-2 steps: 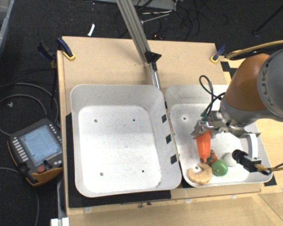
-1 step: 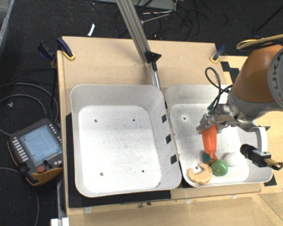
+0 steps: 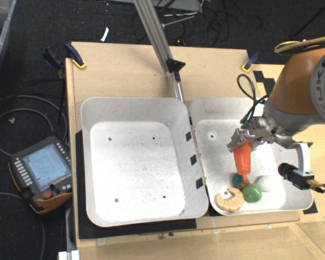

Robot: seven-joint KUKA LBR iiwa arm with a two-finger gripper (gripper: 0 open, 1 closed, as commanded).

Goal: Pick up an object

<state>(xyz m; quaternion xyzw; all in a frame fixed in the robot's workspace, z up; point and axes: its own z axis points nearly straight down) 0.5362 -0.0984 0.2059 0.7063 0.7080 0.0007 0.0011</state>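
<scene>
Camera view: I am seeing the arm [image 3: 300,91] reaching in from the right over the right bin [image 3: 216,118], its gripper [image 3: 242,143] closing on the carrot [image 3: 242,160], whose long axis is running near-vertical, green tip pointing toward the bin's near edge.

Matt, speckled white plastic is seen on both bins [image 3: 135,161]; bare, dull wood on the table [image 3: 206,72]; a glossy orange band [image 3: 298,85] on the arm.

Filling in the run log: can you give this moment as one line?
hand: over right bin, at carrot's top end | grasp: unclear | nearby: green ball, white ball, shell-shaped toy
</scene>
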